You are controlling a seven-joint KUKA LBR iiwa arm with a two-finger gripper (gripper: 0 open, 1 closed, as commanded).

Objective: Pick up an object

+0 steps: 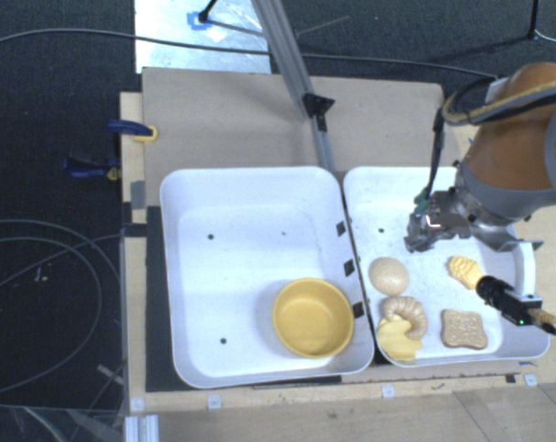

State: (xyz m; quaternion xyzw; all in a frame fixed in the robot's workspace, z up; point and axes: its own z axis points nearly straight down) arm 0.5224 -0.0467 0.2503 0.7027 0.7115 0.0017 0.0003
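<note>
Dark carpet crossed by black cables is seen around a tan, board-topped counter [223,118], on which two shallow white plastic bins are set side by side. In the left bin [214,210] a round, smooth yellow bowl [313,316] is seen near the front right corner. In the right bin [388,201] a pale egg-shaped piece [388,275], a ridged croissant [403,313], a flat yellow wedge [398,343], a square tan cracker [464,330] and a small knobbly yellow piece [464,270] are gathered toward the front. The metallic end effector [425,231] is placed over the right bin's bare floor, just behind the egg-shaped piece; whether it is apart or together cannot be told.
</note>
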